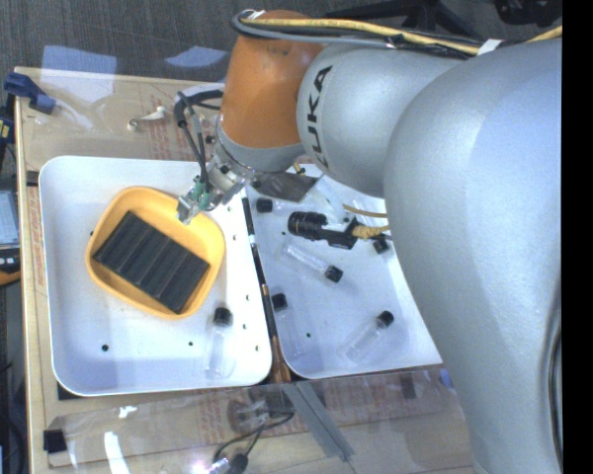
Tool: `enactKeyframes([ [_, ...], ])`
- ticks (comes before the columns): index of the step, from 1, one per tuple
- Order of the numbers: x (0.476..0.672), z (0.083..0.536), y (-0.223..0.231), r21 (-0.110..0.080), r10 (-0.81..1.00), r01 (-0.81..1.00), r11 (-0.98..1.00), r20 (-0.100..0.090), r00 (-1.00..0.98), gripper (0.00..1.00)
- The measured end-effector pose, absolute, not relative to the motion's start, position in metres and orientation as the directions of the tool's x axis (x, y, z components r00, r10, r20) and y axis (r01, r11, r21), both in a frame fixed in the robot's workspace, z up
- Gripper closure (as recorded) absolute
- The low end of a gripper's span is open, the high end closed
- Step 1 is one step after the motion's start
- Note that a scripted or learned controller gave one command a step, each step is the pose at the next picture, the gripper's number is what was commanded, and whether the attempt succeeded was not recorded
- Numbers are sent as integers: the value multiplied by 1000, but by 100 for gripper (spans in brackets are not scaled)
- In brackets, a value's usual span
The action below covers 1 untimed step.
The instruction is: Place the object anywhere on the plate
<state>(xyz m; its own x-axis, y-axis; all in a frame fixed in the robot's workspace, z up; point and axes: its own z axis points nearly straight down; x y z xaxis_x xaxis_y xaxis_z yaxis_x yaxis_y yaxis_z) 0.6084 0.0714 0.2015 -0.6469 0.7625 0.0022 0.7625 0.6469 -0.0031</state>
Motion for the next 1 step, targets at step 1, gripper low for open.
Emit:
enactKeyframes([
  [1, 609, 211, 71, -3, 763, 763, 647, 3, -647, 100],
])
